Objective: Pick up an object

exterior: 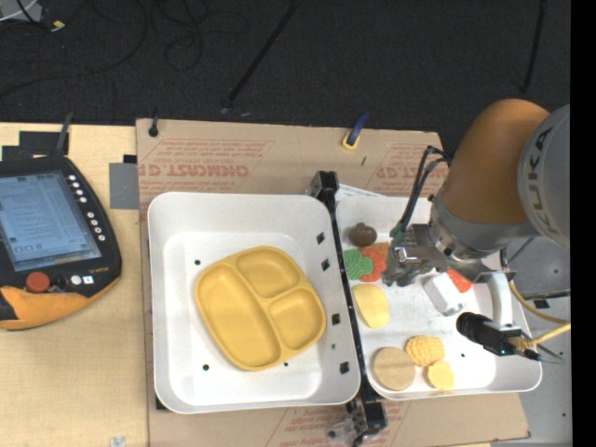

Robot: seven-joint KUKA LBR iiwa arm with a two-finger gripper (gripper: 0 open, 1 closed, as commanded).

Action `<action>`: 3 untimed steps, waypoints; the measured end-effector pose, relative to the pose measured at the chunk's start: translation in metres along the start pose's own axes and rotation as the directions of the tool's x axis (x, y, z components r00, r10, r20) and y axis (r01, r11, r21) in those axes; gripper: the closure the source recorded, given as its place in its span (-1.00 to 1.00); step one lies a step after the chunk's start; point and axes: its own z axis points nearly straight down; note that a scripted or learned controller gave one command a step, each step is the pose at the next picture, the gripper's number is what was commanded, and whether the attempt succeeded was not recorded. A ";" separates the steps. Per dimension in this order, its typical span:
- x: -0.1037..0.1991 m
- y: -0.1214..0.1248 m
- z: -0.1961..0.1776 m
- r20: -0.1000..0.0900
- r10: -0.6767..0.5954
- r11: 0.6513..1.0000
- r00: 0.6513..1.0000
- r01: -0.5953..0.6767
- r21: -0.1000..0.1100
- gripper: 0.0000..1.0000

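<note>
Cardboard-covered bench (233,161), two white bins. Left bin (177,222): one yellow divided plate (259,305). Right bin (521,380): roughly eight small toy foods, among them one green piece (358,264) just beside my claw (402,270). Approach step; next, a descent onto one item. Claw state: cannot tell.
</note>
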 end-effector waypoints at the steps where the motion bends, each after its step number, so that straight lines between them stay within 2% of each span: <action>1: 0.046 -0.005 0.004 0.000 0.001 1.000 1.000 -0.001 0.002 1.00; 2: 0.093 0.004 -0.011 0.001 0.001 1.000 1.000 -0.001 0.000 1.00; 3: 0.086 0.000 0.010 0.003 0.006 1.000 1.000 -0.006 0.004 1.00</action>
